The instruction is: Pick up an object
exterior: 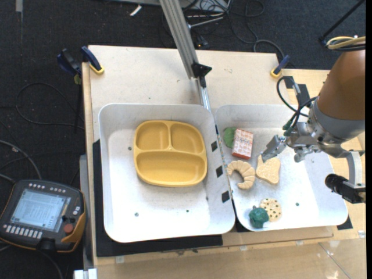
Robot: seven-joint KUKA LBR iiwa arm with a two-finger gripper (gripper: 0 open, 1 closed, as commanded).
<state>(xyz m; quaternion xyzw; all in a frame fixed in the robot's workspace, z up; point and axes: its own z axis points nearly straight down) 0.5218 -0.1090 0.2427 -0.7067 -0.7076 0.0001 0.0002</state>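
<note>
The right bin holds several toy foods. A red box lies next to a green piece. Below them are a tan croissant and a toast-shaped slice. A spotted cookie and a green broccoli rest near the bin's front rim. My gripper hangs just above the slice's upper edge, to the right of the red box, and points down and to the left. Nothing shows in its grasp.
The left bin carries a yellow divided plate. A slanted metal pole comes down to the ridge between the bins. Cables run along the arm's wrist. A teach pendant lies off the bench at lower left.
</note>
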